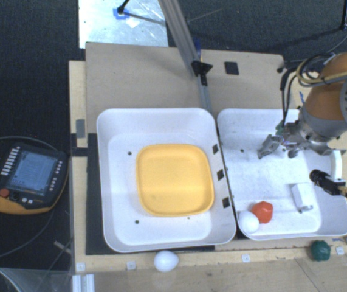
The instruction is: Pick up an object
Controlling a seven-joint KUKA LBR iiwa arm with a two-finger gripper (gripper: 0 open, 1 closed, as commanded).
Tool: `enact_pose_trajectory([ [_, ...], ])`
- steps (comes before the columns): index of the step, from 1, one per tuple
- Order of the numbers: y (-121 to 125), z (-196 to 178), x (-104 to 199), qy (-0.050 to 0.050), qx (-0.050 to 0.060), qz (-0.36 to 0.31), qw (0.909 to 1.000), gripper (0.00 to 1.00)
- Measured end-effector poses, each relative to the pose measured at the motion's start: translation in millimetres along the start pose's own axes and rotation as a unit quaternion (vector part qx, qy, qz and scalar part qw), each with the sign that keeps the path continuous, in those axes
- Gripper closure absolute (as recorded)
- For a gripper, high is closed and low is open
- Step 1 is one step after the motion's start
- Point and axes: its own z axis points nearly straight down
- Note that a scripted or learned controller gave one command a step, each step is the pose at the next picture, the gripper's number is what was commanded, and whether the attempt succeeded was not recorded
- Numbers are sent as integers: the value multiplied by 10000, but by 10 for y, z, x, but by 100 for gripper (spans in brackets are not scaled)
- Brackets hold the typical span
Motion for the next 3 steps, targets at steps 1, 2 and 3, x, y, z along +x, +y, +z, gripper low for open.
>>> enact_pose_trajectory([
  [1,15,-136,-2,-5,-30,0,10000,100],
  [2,11,-771,-3,-8,-48,-3,10000,100],
  [3,18,-1303,-5,-7,-46,-4,10000,100],
])
